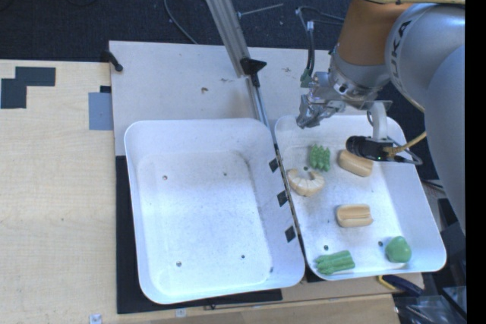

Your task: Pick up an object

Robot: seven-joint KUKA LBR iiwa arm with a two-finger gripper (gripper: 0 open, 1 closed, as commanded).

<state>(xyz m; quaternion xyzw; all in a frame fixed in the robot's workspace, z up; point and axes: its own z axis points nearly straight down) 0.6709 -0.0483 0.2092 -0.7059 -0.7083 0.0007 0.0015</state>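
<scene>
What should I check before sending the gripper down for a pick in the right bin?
1. Things to pick in the shallow white right bin: ok, six lie in it.
2. Gripper over that bin: ok, at its far left corner.
3. Small green knobbly piece apart from its neighbours: ok.
4. Gripper straight above that piece: not ok, it sits nearer the far rim.
5. Pale curled pastry-shaped piece away from the bin wall: not ok, close to the left wall.
</scene>
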